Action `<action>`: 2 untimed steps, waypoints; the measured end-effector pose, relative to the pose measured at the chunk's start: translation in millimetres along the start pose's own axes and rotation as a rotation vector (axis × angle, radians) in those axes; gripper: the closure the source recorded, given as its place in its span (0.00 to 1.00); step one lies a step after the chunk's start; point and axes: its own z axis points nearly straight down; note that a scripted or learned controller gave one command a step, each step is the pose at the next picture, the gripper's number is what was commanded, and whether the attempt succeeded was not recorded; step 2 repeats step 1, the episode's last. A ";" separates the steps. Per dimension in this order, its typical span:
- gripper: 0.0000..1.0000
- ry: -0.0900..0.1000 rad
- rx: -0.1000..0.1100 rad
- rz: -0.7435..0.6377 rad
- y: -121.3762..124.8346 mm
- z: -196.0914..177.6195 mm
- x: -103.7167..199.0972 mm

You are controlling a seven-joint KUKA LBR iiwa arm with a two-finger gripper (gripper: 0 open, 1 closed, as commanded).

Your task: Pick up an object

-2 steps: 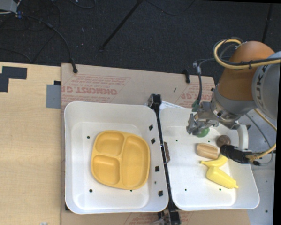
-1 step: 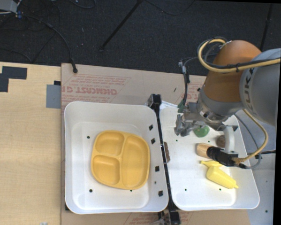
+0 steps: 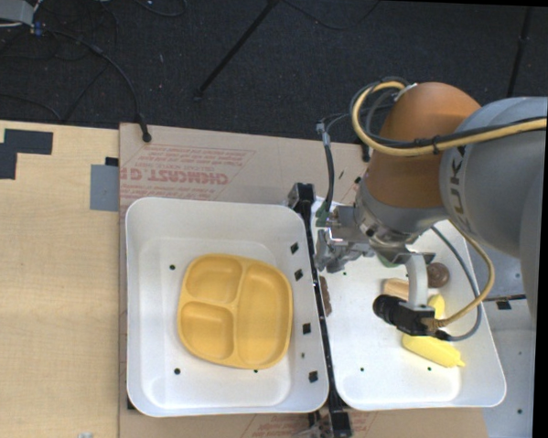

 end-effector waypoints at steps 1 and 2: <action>1.00 -0.001 0.000 -0.001 -20.9 4.0 39.9; 1.00 -0.001 0.000 -0.001 -20.9 4.0 39.9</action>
